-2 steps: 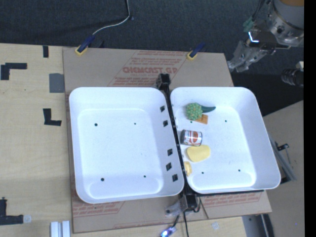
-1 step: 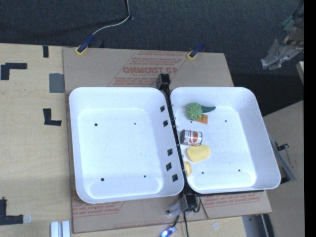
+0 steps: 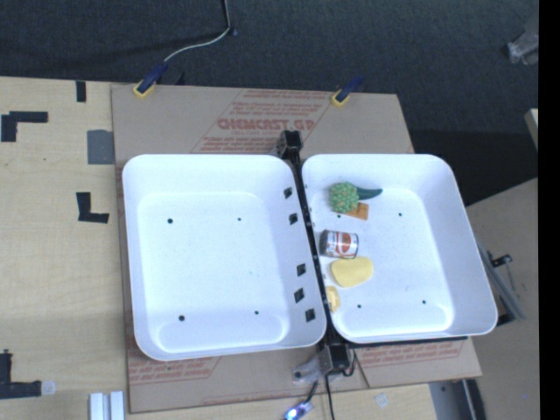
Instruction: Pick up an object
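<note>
Camera view, looking down at a slant: two shallow white plastic bins side by side on a brown cardboard sheet (image 3: pixel 262 116) clamped to the bench. The left white bin (image 3: pixel 153 322) has nothing lying in it. The right white bin (image 3: pixel 437 234) carries all the candidates, bunched along its left wall near the divider between the bins.

Contents, far end to near end:
- green knobbly toy vegetable with a dark green leaf (image 3: pixel 346 196), with a small orange block (image 3: pixel 360 211) touching its near side
- small silver can with a red label (image 3: pixel 339 244), lying on its side
- pale yellow rounded toy (image 3: pixel 352 272), just beside the can
- small yellow piece (image 3: pixel 332 299) pressed against the bin wall

Gripper state: cannot tell from here; I am noting no hold on anything.

Risks as I judge them:
1. Objects sit close to the left wall, so a finger coming down on that side may strike the wall or the rim rather than clear it. Worst for the small yellow piece.
2. Can on its side is likely to roll away under a closing pinch unless the fingers close across its length.
3. Can and pale yellow toy are nearly touching; a descent between them could shove one aside or catch both.
4. Vegetable is lumpy, so the grasp may slip.
</note>
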{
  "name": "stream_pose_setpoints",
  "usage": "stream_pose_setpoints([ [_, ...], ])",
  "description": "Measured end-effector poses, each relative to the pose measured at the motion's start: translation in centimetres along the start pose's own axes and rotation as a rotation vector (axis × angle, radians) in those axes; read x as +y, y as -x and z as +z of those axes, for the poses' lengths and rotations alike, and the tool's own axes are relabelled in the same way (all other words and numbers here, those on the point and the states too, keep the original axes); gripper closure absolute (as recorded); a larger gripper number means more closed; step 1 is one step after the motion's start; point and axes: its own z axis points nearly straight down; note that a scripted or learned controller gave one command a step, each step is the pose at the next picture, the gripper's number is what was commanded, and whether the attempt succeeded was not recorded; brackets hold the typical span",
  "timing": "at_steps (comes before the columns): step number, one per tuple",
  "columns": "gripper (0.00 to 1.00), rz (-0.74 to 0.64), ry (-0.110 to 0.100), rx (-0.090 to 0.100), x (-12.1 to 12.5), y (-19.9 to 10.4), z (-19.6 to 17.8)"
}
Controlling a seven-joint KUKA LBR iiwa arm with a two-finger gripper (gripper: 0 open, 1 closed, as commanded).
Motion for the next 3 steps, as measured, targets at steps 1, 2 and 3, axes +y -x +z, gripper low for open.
stream_pose_setpoints([
  [1, 0.0, 0.0, -0.013, 0.004, 0.0, -0.1, 0.7],
  [2, 0.0, -0.003, -0.03, 0.011, -3.2, -5.8, 14.7],
  [3, 0.0, -0.01, -0.022, 0.01, -3.6, -16.5, 21.3],
])
